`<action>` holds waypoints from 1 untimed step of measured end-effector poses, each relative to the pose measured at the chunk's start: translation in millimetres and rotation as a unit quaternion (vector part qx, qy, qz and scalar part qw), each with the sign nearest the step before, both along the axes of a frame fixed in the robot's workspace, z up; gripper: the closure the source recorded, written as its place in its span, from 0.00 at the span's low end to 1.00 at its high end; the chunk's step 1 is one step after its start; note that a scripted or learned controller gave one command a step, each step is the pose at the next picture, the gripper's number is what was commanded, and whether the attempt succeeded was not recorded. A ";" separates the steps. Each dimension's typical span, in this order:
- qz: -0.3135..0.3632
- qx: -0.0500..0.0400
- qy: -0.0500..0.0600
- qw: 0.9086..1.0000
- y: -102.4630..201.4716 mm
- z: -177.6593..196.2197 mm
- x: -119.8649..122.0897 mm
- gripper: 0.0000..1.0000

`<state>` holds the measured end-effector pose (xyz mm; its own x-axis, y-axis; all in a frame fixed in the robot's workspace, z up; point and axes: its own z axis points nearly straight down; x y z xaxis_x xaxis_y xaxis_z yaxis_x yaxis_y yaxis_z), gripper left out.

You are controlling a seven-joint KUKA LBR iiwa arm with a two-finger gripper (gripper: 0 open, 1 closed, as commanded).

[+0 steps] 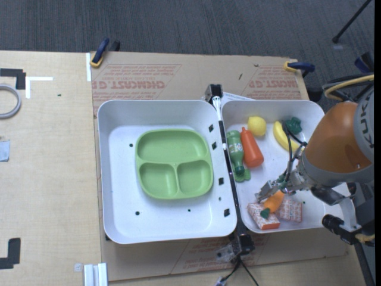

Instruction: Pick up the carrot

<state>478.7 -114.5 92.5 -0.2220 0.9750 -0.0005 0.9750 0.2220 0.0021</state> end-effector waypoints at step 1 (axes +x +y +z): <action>-0.002 0.000 -0.001 1.000 -0.4 9.7 1.2 1.00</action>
